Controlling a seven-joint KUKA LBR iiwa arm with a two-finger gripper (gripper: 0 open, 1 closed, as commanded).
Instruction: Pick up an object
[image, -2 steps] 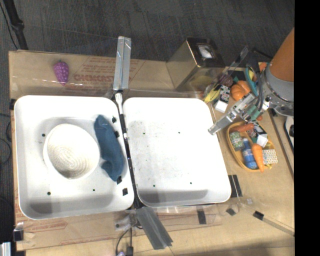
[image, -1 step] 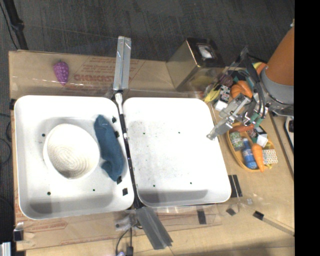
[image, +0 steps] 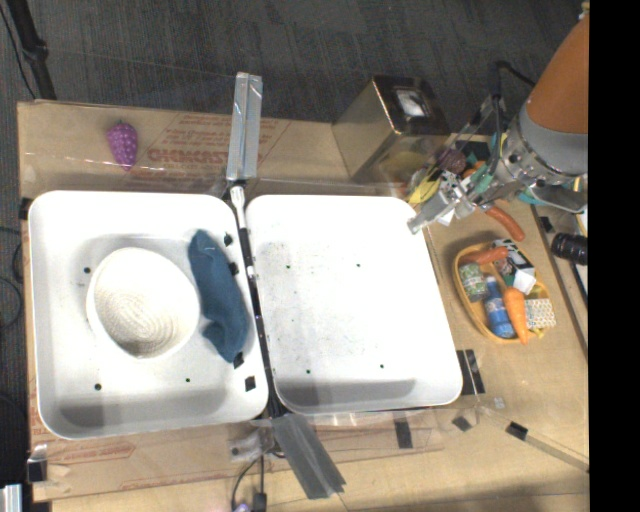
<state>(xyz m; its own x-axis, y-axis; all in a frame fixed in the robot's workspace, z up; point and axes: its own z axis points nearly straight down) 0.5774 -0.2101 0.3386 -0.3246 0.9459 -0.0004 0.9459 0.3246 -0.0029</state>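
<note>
- While the arm sits at the upper right of the frame, its end effector (image: 428, 212) hangs just over the top right corner of the right bin (image: 345, 300), its tip reaching the rim there; whether it is spread or pressed together I cannot tell, since the wiring and fittings crowd it.
- Nothing shows between its tips, so I judge that no object has been picked up yet.
- The candidates for picking lie in the left bin (image: 60, 400), well apart from the end effector: a round cream woven hat-like object (image: 145, 300) resting in the middle, and a dark blue cloth (image: 218, 295) draped along that bin's right wall, just beside the cream piece.
- The cloth lies slumped against the divider between the bins, which would likely make a clean downward grasp awkward; the cream object sits more in the open.
- The right bin's floor carries specks and small holes, so the arm would probably have to cross to the left of the frame.
- On the desk (image: 300, 150) outside the bins, a small purple object (image: 123, 143) sits at the upper left, and a yellow bowl of toy food (image: 500, 290) rests at the right, below the end effector.
</note>
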